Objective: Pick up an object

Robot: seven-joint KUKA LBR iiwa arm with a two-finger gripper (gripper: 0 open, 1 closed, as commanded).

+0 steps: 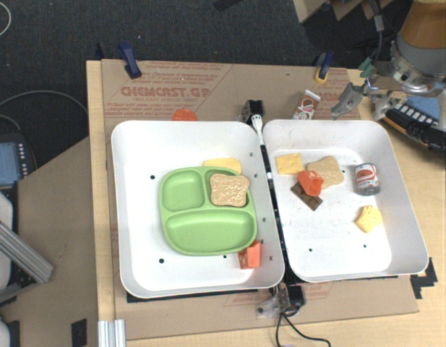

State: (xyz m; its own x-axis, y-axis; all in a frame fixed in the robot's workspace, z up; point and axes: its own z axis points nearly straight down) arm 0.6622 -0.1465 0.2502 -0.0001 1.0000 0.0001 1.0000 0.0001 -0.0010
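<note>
My gripper hangs above the far right corner of the right bin, just beyond its back rim. It is open, with nothing between its fingers. In that bin lie a yellow cracker, a tan bread slice, a red piece on a brown chocolate square, a small soda can and a yellow cheese wedge. All of them lie well in front of the gripper.
The left bin holds a green divided plate with a waffle on it, a yellow piece behind it and an orange block in front. A small carton stands behind the bins.
</note>
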